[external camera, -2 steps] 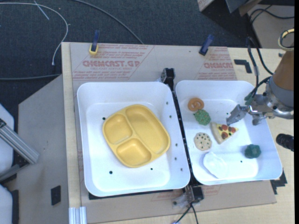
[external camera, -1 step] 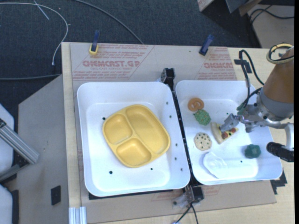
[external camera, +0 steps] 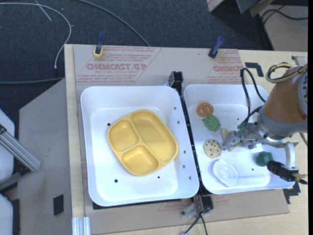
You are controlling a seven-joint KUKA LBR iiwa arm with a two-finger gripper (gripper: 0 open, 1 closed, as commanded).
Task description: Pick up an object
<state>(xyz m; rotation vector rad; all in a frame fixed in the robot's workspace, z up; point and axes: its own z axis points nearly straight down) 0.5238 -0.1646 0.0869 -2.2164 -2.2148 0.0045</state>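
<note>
The grey arm with its orange band ran off the right edge and covered part of the right shallow white bin, while the claw was too small to read.

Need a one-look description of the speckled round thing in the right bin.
Start at the right white bin, then find the gripper near its middle. Just left of it lies a small beige disc dotted with dark specks, like a cookie. The orange round piece and green lump above it are plain-coloured.

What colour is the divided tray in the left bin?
Yellow: the divided tray is plain yellow with three compartments, seen clearly in the camera view against the white left bin.
</note>
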